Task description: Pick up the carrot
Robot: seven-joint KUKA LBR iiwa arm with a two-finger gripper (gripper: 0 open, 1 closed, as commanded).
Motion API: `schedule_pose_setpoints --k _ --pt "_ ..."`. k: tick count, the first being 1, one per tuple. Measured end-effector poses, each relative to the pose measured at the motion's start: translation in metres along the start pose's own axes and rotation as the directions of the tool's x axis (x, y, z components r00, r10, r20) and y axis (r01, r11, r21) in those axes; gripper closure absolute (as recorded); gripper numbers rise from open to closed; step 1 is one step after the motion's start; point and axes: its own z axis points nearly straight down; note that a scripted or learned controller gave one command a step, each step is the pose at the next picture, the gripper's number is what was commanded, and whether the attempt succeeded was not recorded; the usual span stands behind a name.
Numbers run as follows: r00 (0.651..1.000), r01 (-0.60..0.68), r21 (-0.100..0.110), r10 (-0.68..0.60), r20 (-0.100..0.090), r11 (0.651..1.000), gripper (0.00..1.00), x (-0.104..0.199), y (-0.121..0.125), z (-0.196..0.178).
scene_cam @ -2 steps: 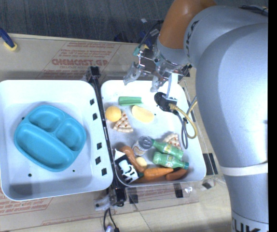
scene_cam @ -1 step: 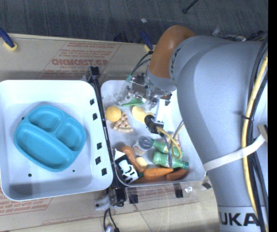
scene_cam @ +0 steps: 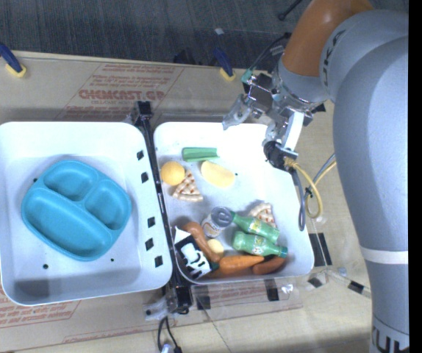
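The orange carrot (scene_cam: 233, 265) lies along the front wall of the right bin (scene_cam: 293, 190), between a black and white packet (scene_cam: 191, 259) and a reddish-brown sausage (scene_cam: 270, 265). My gripper (scene_cam: 255, 127) hovers over the bin's far right corner, well behind the carrot. It is open, with nothing between its fingers. A green bottle (scene_cam: 259, 245) lies just behind the carrot and touches it.
The right bin also holds a green stick (scene_cam: 200, 153), a yellow ball (scene_cam: 172, 173), a yellow wedge (scene_cam: 217, 173), two pizza slices (scene_cam: 187, 189), a can (scene_cam: 218, 219), another green bottle (scene_cam: 255, 226) and a long brown sausage (scene_cam: 197, 240). A blue divided tray (scene_cam: 76, 208) sits in the left bin (scene_cam: 20, 285).
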Motion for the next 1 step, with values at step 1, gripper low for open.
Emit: schedule_pose_setpoints --k 1 --pt "0.948 0.319 0.022 -0.319 0.0 0.948 0.0 -0.0424 -0.106 0.0325"
